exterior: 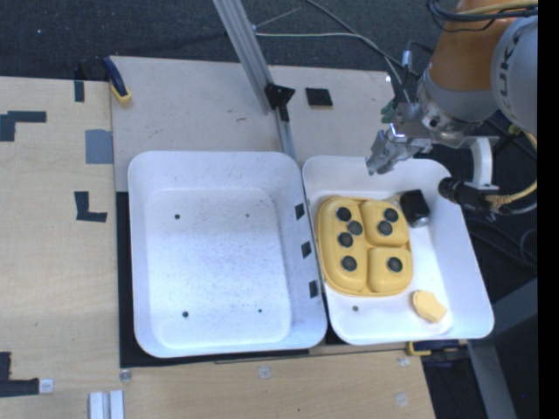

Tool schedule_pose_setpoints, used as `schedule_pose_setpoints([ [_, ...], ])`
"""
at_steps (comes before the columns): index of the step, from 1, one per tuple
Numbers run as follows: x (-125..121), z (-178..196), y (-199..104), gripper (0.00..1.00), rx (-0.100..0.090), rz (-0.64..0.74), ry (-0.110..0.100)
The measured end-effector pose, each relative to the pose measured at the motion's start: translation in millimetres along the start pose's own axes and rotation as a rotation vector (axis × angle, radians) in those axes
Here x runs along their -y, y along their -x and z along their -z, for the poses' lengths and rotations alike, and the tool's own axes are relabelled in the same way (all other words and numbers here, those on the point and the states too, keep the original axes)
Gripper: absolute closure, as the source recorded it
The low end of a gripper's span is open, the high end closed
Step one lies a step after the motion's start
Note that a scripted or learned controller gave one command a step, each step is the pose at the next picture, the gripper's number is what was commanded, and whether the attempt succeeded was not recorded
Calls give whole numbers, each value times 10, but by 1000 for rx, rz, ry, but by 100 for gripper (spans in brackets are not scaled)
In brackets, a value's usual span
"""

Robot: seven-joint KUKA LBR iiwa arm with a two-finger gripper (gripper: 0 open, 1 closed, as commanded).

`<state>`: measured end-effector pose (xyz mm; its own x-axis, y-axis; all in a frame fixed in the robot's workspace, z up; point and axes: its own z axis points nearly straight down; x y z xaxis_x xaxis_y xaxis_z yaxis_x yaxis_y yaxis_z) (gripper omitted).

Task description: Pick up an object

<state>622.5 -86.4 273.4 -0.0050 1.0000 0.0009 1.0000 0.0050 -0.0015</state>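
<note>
The left bin (214, 251) has its whole floor bare, so there is open room from rim to rim. In the right bin (454, 260) a yellow tray (365, 245) takes up most of the floor. A black block (414, 207) sits just beside the tray's far right corner, and a small yellow piece (429, 306) lies near the tray's near right corner. A bare strip runs down the right side between those two. The gripper (383, 158) hangs over the bin's far rim, and a slanted metal post (249, 46) crosses the bench beyond the bins.
</note>
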Motion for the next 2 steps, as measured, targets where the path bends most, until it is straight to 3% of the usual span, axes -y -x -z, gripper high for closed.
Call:
schedule_pose_setpoints([
  [2,96,-296,-1041,100,0,1,-3],
])
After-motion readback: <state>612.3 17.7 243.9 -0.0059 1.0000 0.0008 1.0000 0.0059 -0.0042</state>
